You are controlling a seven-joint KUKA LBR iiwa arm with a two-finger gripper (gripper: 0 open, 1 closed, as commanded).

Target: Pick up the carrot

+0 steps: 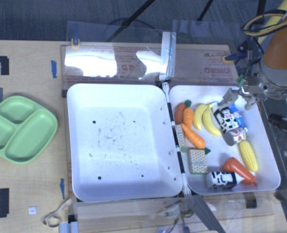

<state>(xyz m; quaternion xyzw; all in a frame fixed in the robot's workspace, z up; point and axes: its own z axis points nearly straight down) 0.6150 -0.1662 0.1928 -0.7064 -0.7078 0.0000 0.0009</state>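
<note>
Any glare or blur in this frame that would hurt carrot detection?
Camera view: strong white glare on the clear panel behind the left bin; the right bin is evenly lit, with the carrot sharp and glare-free. The arm at upper right looks soft, and the hand is blurry enough that its fingers can't be judged.
</note>
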